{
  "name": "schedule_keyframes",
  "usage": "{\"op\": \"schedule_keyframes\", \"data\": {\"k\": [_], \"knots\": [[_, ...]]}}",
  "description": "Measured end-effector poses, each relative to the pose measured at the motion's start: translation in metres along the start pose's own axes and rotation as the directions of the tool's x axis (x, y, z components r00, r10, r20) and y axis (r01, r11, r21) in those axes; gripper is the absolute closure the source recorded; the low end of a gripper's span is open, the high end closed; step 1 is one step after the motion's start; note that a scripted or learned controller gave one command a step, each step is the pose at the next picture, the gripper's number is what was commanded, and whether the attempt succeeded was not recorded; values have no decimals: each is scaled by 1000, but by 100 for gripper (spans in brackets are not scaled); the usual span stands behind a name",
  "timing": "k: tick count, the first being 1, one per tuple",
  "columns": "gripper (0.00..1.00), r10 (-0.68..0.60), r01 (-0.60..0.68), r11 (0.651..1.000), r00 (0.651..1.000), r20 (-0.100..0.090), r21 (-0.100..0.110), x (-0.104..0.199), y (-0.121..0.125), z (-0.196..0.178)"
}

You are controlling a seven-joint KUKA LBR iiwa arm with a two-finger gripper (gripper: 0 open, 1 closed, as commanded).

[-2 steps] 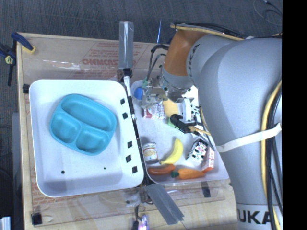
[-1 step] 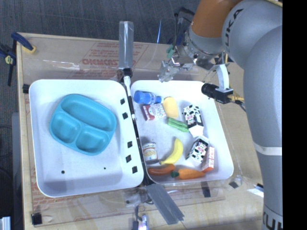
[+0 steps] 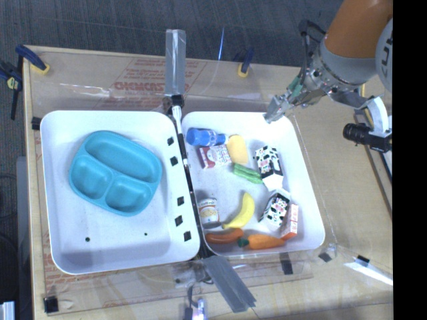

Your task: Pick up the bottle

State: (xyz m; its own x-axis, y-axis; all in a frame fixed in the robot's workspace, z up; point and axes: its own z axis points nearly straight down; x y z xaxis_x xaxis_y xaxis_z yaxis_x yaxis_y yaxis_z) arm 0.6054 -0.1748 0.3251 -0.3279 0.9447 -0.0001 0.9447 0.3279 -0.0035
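Note:
The bottle [image 3: 204, 137] is small and blue and lies on its side in the far left corner of the right bin [image 3: 305, 179], close to the divider. My gripper [image 3: 275, 113] hangs over the far rim of that bin, to the right of the bottle and well apart from it, with nothing seen in it. A yellow piece of toy food [image 3: 237, 149] and a red-and-white packet [image 3: 213, 156] lie right beside the bottle.
The right bin also holds a green vegetable [image 3: 247, 173], two cow-patterned cartons [image 3: 267, 160] [image 3: 276, 208], a banana [image 3: 243, 211], a small can [image 3: 209, 212] and a carrot [image 3: 264, 242]. A blue divided plate [image 3: 117, 172] sits in the left bin [image 3: 60, 239].

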Motion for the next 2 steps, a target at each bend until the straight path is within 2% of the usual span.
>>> {"op": "schedule_keyframes", "data": {"k": [1,2], "knots": [[100,-47,47,999,999,-1,0,-41,6,-59],[100,-232,232,973,973,1,-3,-48,34,-101]]}}
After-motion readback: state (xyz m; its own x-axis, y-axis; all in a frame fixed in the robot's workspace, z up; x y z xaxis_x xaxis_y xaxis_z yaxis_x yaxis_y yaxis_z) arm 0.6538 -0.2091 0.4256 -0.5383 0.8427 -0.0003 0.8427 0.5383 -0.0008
